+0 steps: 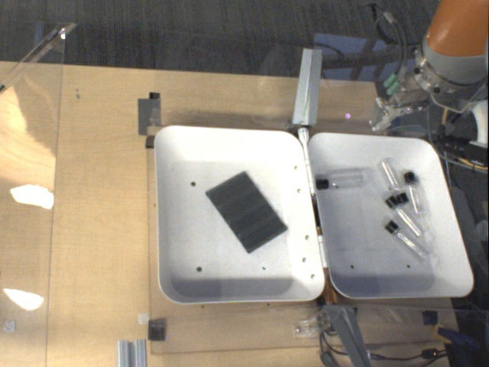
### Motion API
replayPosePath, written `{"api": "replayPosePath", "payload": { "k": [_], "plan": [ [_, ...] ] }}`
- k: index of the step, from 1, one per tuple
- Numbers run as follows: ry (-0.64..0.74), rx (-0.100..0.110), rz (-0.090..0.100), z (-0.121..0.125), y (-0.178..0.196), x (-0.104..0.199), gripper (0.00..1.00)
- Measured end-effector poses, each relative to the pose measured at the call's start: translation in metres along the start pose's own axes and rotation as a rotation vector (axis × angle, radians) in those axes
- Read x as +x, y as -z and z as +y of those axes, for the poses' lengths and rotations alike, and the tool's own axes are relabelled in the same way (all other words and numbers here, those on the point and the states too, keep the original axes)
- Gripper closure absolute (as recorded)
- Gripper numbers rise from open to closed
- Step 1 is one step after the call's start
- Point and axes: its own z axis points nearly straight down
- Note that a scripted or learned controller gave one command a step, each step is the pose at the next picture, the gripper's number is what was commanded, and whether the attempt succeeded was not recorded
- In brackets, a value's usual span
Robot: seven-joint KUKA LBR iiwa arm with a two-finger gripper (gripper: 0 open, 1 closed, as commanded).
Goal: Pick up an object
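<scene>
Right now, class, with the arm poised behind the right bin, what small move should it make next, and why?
Probably lower the gripper forward toward the clear vials in the right bin: it sits above the bin's far edge, holding nothing, and those vials lie nearest.

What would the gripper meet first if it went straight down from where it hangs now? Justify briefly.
Probably the back rim of the right bin, or the bench just behind it: the gripper hangs over that edge, short of the clear vials. Depth is uncertain.
</scene>
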Motion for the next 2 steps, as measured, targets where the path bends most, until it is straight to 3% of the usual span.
{"api": "replayPosePath", "payload": {
  "k": [1, 2],
  "plan": [
    [0.47, -0.003, -0.003, 0.01, 0.07, -0.059, 1.0],
    [0.476, 0.0, 0.001, -0.005, -0.203, -0.085, 1.0]
  ]
}}
